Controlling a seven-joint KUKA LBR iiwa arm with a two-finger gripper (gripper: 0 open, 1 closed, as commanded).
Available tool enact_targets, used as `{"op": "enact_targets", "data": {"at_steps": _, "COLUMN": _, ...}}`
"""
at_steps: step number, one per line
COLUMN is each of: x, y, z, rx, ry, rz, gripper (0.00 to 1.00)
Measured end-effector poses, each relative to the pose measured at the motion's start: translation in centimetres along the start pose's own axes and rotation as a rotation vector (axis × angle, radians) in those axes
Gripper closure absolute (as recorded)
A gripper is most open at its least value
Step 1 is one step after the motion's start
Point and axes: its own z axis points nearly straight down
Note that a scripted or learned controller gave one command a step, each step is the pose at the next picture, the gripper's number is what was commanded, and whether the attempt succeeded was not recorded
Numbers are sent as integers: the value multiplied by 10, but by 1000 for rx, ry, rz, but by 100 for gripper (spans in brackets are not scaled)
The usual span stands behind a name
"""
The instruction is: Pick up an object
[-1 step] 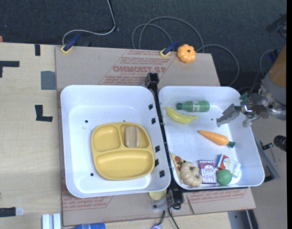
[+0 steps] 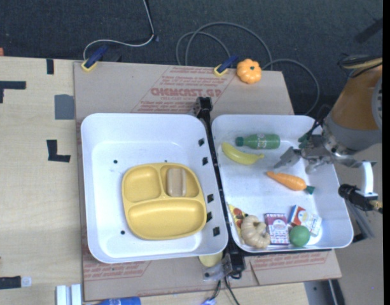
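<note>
Reaching in over the right rim of the right bin [image 2: 322,121], the arm [image 2: 357,110] holds its fingers [image 2: 296,155] low above the bin's floor, near the middle of its right side. They stand apart, one prong pointing left toward the bin's centre, and nothing is between them.

Just below and to the left of the fingers lies an orange carrot [image 2: 287,181], its green end pointing toward the right wall; it is near the tips but not touching them. Toward the far edge of the same bin a green bottle [image 2: 258,142] lies on its side, and a yellow banana [image 2: 242,154] lies just beside it, on its near side. Along the near edge of this bin sit a lumpy tan piece of toy food [image 2: 254,231], a small red-and-white box [image 2: 277,226], a green ball-like item [image 2: 299,236] and a small printed packet [image 2: 307,220], all close together.

In the left bin [image 2: 99,129], a yellow divided tray [image 2: 163,200] rests near the centre, with a tan oblong item [image 2: 176,182] in its upper right compartment.

Beyond the far edge of the bins, a small orange pumpkin [image 2: 249,71] sits on the cardboard sheet [image 2: 175,84] that covers the tabletop [image 2: 29,170].
</note>
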Motion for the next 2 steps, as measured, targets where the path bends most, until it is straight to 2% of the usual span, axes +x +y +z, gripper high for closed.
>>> {"op": "enact_targets", "data": {"at_steps": 1, "x": 12, "y": -14, "z": 71, "rx": -11, "ry": -4, "rz": -1, "gripper": 0}}
{"op": "enact_targets", "data": {"at_steps": 2, "x": 106, "y": 49, "z": 59, "rx": -10, "ry": 3, "rz": -11, "gripper": 0}}
